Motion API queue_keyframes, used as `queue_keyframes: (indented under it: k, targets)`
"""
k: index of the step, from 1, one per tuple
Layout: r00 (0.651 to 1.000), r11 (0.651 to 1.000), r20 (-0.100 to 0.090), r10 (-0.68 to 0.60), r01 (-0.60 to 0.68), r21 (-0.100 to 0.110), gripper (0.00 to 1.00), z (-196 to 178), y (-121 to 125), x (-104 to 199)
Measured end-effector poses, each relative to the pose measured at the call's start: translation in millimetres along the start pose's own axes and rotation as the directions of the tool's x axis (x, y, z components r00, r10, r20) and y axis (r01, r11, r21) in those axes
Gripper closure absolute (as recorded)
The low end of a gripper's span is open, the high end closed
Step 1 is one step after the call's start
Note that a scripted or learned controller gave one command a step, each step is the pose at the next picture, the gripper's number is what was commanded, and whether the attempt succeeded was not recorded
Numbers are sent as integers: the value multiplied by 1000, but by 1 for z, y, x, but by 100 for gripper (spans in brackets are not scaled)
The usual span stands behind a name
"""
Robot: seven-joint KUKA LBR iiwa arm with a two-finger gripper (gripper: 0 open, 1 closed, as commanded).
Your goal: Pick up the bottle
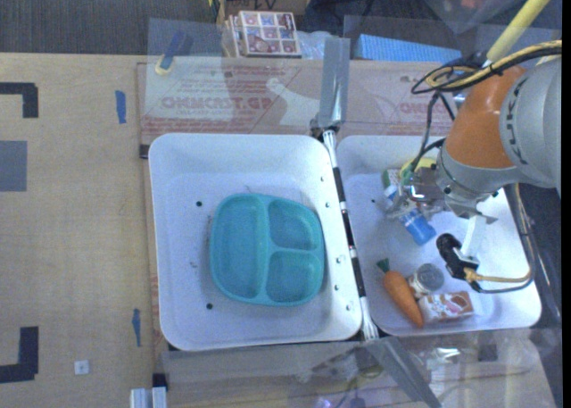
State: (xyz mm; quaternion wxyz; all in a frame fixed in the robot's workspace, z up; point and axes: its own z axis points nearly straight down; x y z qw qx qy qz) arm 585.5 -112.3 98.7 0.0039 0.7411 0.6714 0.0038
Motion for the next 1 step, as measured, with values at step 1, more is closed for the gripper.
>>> queue_keyframes:
  k: [1]
  targets:
    - [998,998,0,-68,68,10,100,-86,2,26]
